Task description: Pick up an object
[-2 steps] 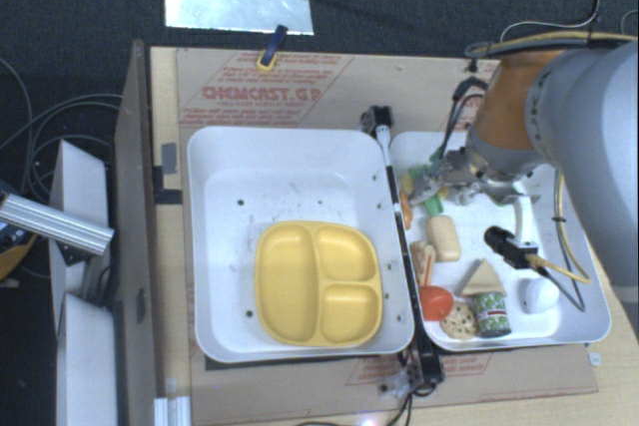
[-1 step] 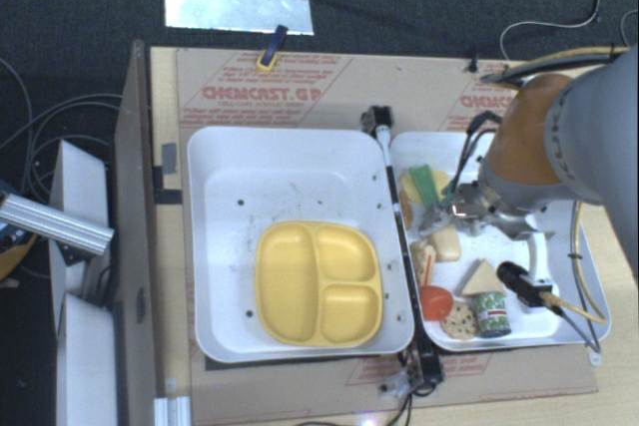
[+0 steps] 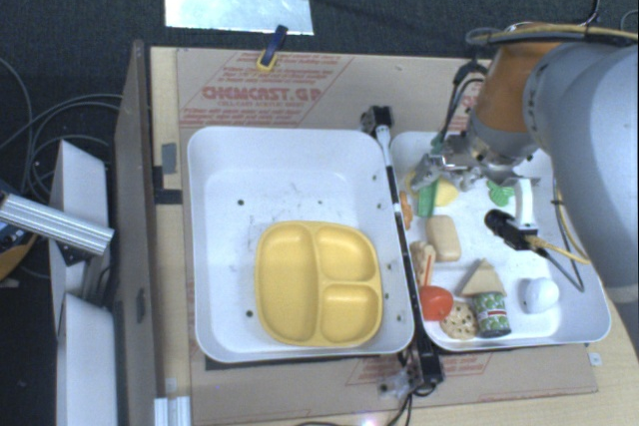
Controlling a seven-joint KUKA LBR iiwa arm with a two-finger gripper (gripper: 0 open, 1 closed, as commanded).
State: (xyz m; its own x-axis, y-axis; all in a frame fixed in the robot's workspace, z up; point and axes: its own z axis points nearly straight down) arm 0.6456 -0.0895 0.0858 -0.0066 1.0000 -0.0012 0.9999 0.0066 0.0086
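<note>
The right bin holds several toy foods: a green piece beside a yellow piece, a tan block, a hot dog, a red tomato, a cookie, a green can, a tan wedge and a white egg. My gripper hangs low over the back left of this bin, just above the green and yellow pieces. Nothing is visibly held.
The left bin carries a yellow divided plate. A black divider runs between the bins. The arm's grey body covers the right bin's back right corner.
</note>
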